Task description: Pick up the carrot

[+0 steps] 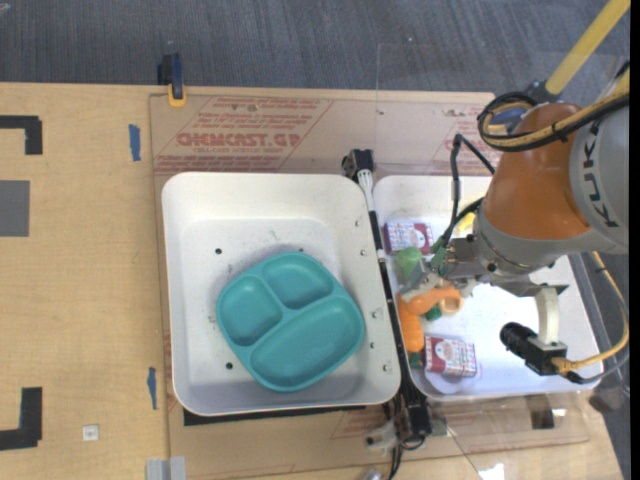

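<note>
1. A grey KUKA arm [545,183] with an orange wrist band reaches in from the right, its gripper [447,273] low over the right-hand bin [570,368], near the bin's left wall.
2. The carrot [432,301] lies just under the gripper among other small items: a second orange piece [411,333] beside the wall, a green item [408,261] and two small red-and-white packets [408,235] [451,356].
3. Whether the fingers are open, closed or gripping cannot be told; the wrist hides them.
4. The step in hand looks to be the reach or grasp attempt on the carrot. Next would come a firm closing on it and a straight lift clear of the neighbouring items.
5. The left bin [190,298] holds a teal divided plate [290,320].
6. Red print on the sheet [250,128] over the tabletop appears to read "CHEMCAST GP"; part of "KUKA" shows on the arm. The packet labels are too small to read.
</note>
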Robot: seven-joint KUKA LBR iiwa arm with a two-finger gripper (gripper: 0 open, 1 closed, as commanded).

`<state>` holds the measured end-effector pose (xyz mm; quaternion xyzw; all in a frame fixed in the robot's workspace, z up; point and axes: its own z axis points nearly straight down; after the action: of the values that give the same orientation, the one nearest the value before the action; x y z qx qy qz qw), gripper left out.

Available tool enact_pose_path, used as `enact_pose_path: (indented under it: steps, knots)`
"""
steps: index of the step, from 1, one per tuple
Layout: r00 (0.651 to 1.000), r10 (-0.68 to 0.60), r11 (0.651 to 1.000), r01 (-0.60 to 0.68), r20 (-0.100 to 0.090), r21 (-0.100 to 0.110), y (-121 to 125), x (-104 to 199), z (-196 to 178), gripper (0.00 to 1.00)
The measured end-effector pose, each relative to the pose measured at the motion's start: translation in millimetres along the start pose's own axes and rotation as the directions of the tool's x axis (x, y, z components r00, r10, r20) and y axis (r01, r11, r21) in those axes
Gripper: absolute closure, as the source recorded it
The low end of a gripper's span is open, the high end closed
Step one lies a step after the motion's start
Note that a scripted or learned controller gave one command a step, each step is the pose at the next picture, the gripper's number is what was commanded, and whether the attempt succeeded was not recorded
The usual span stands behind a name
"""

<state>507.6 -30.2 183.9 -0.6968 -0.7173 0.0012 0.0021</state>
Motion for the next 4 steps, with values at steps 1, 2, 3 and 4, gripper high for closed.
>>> enact_pose_path:
  steps: [1, 2, 3, 4]
  knots:
    - [0.997, -0.075, 0.997, 0.075, 0.002, -0.008, 9, -46, 67, 0.0]
    - [0.962, -0.272, 0.962, 0.272, 0.004, -0.016, -26, -101, 94, 0.0]
    - [0.963, -0.267, 0.963, 0.268, 0.021, -0.029, -22, -105, 82, 1.0]
    - [0.963, -0.267, 0.963, 0.268, 0.02, -0.028, -23, -105, 83, 0.0]
